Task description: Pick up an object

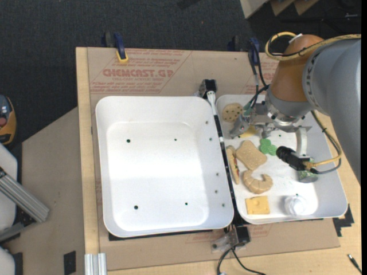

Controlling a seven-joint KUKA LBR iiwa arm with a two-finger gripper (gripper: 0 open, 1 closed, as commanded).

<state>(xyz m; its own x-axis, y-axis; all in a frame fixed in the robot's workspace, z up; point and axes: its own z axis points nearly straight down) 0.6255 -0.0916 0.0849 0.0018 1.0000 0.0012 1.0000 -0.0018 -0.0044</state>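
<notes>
My gripper (251,130) is down in the back part of the right bin (330,196), and it stands open. A small yellow piece (247,134) lies between its fingers, which are not closed on it. Just in front lie a tan toast slice (250,154) and a green piece (267,148). A round cracker (231,112) sits behind and to the left of the gripper. Nearer the front are a curled tan pastry (258,181), a yellow square cracker (257,205) and a clear white cap (295,205).
The left bin (114,171) is beside the right one, and their walls meet at the middle. A thin tan stick (231,164) lies along the right bin's left wall. Another green piece (308,176) lies at the right. Blue clamps (120,46) hold the board's far edge.
</notes>
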